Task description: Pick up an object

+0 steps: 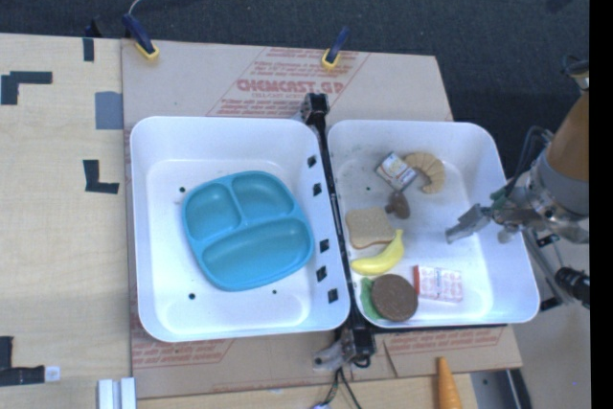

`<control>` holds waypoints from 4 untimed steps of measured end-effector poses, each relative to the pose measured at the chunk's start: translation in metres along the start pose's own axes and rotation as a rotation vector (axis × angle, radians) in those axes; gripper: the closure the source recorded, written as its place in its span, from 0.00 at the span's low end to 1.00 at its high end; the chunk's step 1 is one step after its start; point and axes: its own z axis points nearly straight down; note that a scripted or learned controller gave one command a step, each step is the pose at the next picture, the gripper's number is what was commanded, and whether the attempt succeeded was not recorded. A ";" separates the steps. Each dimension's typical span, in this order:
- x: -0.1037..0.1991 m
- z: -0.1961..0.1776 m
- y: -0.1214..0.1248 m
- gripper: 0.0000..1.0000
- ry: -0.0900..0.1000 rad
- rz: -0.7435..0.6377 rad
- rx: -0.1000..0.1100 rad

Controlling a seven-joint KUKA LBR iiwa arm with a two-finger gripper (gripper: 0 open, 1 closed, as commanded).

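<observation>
- two white bins side by side; left bin (153,206) has just a blue sectioned plate (247,228), lying flat near its middle.
- right bin (479,144) holds all the candidates for picking: a croissant (427,170) and a small white packet (394,170) touching at the back, a small dark brown piece (397,204) below them, a slice of bread (370,227), a banana (379,256) just in front of it, a round brown patty (394,297) in the front corner, a red-and-white packet (440,284) beside the patty.
- items bunch toward the divider side, so the right part of that bin floor is bare.
- gripper (464,227) comes in from the right, over that bare patch, near mid-bin; arm and wrist sit over the right rim.
- claw state: cannot tell, fingertips too blurred and small to judge; nothing visible between them.
- nearest things look like the red-and-white packet and the dark piece, both apart from the gripper.
- judgement: approach stage, nothing lifted yet; the bread and banana overlap closely, so grabbing one may drag the other.
</observation>
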 end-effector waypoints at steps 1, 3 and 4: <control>0.043 0.033 0.093 0.00 0.001 -0.002 -0.001; 0.099 0.108 0.140 0.00 0.000 0.004 0.023; 0.086 0.107 0.179 0.00 -0.004 0.001 0.001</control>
